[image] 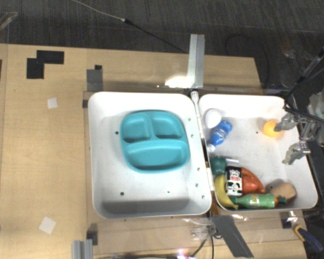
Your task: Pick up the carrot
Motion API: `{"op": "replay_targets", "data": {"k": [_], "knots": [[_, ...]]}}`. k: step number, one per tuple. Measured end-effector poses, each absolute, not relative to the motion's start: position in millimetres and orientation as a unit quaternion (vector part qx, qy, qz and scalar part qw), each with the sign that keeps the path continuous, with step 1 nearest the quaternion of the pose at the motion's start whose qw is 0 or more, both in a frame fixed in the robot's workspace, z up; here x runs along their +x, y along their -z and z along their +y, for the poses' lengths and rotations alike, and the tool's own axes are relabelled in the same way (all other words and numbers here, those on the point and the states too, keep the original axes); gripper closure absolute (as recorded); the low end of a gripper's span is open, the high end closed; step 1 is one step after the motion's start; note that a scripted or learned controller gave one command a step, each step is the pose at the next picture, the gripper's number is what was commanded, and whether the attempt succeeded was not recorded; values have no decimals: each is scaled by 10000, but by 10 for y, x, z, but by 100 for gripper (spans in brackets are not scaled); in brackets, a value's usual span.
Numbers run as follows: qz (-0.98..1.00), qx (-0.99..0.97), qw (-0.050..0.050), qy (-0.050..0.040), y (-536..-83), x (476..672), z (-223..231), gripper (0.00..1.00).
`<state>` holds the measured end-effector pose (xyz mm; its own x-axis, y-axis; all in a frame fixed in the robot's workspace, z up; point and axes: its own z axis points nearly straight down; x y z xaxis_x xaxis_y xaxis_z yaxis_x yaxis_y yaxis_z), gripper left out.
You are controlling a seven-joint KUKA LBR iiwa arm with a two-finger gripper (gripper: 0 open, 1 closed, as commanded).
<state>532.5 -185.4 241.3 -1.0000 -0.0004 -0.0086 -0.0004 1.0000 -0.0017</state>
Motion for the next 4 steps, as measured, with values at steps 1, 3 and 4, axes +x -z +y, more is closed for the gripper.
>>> {"op": "replay_targets", "data": {"k": [1,3,4], "knots": [[9999,-149,24,2,-1851,5639,-2048,0],[9943,-1069,46,2,-985,6521,-2031,0],[9957,-927,62,12,-887,6403,-2038,0]]}}
